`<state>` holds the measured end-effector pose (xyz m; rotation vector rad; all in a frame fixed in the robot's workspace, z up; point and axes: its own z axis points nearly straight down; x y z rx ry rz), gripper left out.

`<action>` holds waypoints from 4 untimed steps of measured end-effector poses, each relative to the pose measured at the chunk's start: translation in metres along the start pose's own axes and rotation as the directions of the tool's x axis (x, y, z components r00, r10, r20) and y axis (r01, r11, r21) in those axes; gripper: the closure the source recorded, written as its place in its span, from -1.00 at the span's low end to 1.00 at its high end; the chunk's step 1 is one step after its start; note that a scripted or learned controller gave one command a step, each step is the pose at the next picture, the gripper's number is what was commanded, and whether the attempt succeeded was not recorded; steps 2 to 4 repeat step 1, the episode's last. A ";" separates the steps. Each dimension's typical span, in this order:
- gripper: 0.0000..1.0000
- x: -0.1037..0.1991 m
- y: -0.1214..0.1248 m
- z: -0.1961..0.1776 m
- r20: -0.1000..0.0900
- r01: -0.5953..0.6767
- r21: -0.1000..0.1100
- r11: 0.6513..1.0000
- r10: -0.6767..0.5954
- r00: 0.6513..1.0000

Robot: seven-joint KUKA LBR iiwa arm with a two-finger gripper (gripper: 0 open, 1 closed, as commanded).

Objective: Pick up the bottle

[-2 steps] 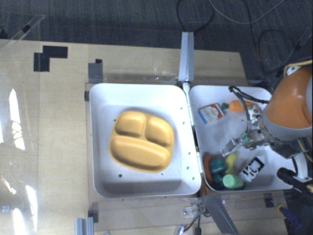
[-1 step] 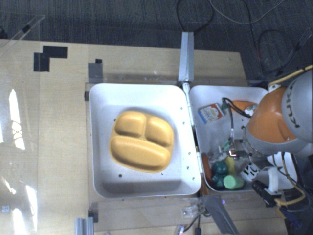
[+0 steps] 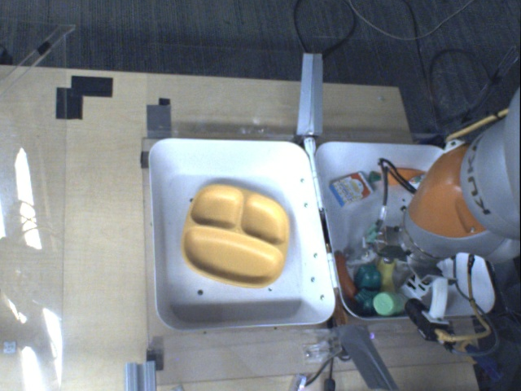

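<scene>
Arm (image 3: 468, 194) reaches in from right, bent down over right bin (image 3: 358, 163). Gripper (image 3: 389, 247) sits low among clutter near bottle (image 3: 381, 300); grip state can't tell

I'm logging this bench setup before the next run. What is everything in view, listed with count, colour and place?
Bins: two, white, side by side on the bench; left bin, right bin.
Tray: one, yellow, three compartments, in the left bin.
Carton: one, white with blue and red print, upper part of the right bin.
Bottle: one, green with a lighter green cap, lower corner of the right bin.
Other small items: count unclear, mixed colours, cluttered around the bottle.
Cables: several, black, on the dark floor beyond the bench.
Arm: one, grey with orange band, over the right bin.
</scene>
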<state>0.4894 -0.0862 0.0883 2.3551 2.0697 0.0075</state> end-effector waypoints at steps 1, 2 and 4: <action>1.00 0.001 0.003 -0.009 -0.001 0.005 -0.004 1.000 -0.005 1.000; 1.00 0.001 0.003 -0.009 -0.001 0.005 -0.004 1.000 -0.005 1.000; 1.00 0.001 0.003 -0.009 -0.001 0.005 -0.004 1.000 -0.005 1.000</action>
